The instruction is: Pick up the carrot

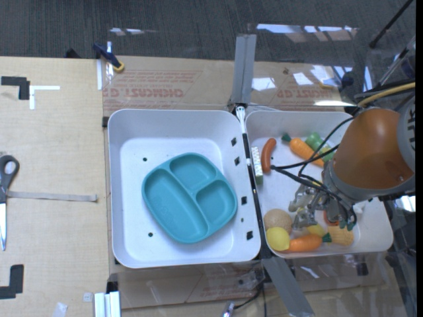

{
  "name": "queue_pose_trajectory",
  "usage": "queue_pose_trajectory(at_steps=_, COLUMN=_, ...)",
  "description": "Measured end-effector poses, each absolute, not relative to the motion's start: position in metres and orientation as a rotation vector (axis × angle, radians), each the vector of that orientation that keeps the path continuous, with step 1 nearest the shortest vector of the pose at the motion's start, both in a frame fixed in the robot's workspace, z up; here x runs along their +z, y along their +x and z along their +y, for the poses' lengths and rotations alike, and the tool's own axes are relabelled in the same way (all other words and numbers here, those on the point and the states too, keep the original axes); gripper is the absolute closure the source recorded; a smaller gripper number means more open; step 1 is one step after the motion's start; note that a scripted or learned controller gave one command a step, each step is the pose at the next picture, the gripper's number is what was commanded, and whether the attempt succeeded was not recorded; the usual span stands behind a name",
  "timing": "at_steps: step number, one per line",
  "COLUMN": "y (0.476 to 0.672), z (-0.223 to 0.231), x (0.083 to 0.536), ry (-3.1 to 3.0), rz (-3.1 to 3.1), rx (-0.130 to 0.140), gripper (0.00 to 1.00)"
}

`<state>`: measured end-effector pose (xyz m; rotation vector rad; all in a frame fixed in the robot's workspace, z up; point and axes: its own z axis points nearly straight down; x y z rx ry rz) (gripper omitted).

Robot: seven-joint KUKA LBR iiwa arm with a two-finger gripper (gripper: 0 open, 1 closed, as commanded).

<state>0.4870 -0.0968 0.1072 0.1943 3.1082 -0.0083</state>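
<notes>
An orange carrot [301, 148] with a small green top lies at the back of the right bin [377, 243], next to a green toy [314, 139]. A second orange, carrot-like piece [305, 244] lies along the bin's front wall. My gripper [308, 210] hangs low over the front half of the right bin, just above and behind that second piece and well in front of the back carrot. The arm's orange band [370, 152] hides the bin's right middle. Nothing is visibly held.
The right bin also holds a red sausage [266, 156] near the divider, a beige round toy [277, 218], a yellow lemon [278, 239] and a yellow corn-like piece [340, 235]. A teal sectioned plate [190, 198] lies in the left bin [125, 177]. Scissors [5, 177] rest at the far left.
</notes>
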Motion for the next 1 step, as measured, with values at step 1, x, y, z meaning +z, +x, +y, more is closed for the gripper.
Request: queue_pose_trajectory(at_steps=1, y=0.487, z=-0.0967, x=0.1072, ry=0.195, rz=3.108, rx=-0.008, gripper=0.0)
